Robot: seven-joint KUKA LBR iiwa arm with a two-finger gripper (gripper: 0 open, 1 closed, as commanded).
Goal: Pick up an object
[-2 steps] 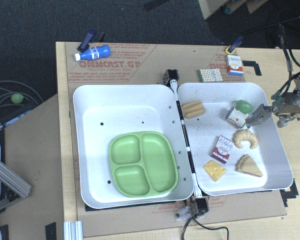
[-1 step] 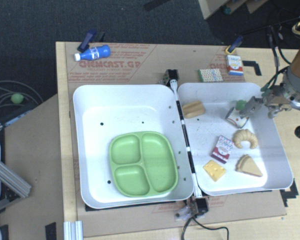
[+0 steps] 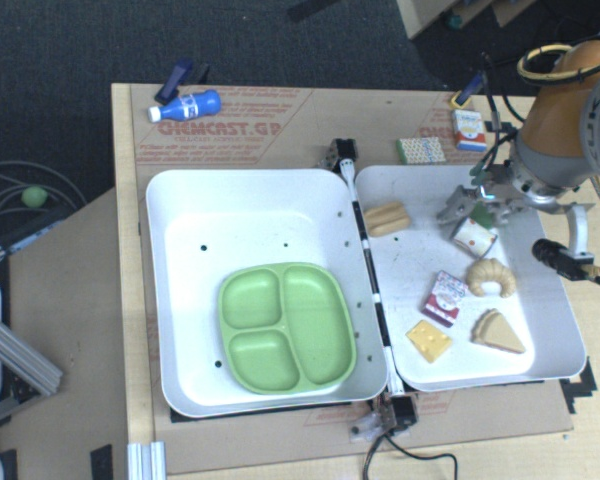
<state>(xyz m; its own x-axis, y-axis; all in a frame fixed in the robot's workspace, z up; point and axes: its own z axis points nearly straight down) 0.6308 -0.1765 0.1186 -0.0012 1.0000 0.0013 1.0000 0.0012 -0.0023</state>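
Note:
The right bin (image 3: 555, 353) holds several toy foods. A tan bread block (image 3: 385, 218) lies at its upper left. A small white and green box (image 3: 474, 235) sits near the top middle. Below it are a croissant (image 3: 492, 277), a red and white carton (image 3: 445, 298), a yellow cheese piece (image 3: 429, 341) and a tan sandwich wedge (image 3: 497, 332). My gripper (image 3: 479, 208) is low over the bin's upper part, right above the white and green box and touching or nearly touching its top edge. The arm's grey wrist and orange band rise behind it at the upper right.
The left bin (image 3: 180, 268) holds a green divided plate (image 3: 285, 326). On the bench behind the bins lie a blue and white bottle (image 3: 185, 105), a small patterned card (image 3: 421, 150) and a small box (image 3: 468, 128). A black clip (image 3: 342, 154) sits between the bins.

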